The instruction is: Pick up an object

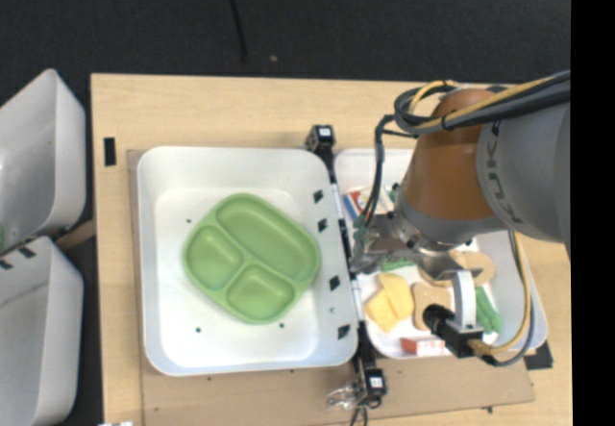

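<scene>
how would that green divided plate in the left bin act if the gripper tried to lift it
The green plate looks like stiff moulded plastic, so it probably keeps its shape. It lies flat and wide on the left bin, so it seems unlikely to roll. Its low rounded rim may slip from a two-finger pinch.

The green divided plate [252,259] looks like smooth matt plastic. Both white bins [154,251] seem smooth plastic with a slight sheen; the tabletop [115,107] is pale wood.
</scene>
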### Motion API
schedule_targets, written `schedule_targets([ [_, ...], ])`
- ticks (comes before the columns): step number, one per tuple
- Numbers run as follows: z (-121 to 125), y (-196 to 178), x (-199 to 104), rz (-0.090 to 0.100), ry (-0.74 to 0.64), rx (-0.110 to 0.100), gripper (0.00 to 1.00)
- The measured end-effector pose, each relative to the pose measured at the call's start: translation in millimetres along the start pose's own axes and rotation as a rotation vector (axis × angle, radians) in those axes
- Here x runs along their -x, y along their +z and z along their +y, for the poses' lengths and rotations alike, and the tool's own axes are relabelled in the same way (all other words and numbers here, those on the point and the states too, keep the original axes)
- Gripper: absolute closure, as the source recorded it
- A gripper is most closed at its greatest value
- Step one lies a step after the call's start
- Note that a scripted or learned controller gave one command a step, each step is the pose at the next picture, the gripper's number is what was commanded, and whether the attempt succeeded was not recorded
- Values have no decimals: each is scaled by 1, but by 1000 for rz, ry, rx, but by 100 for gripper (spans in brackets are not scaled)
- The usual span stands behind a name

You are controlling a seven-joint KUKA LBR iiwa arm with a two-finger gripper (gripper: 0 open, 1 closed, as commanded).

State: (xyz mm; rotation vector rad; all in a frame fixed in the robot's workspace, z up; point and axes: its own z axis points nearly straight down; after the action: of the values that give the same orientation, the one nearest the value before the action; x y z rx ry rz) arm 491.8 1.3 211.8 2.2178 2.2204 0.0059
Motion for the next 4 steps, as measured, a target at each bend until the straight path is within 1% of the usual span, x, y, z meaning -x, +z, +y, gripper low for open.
schedule_targets([
  [1,1,-178,-60,5,-9,15,100],
  [2,-1,-194,-20,-2,3,-2,100],
  [3,-4,-60,58,-4,10,-18,100],
  [4,-3,16,-57,2,-9,-12,100],
])
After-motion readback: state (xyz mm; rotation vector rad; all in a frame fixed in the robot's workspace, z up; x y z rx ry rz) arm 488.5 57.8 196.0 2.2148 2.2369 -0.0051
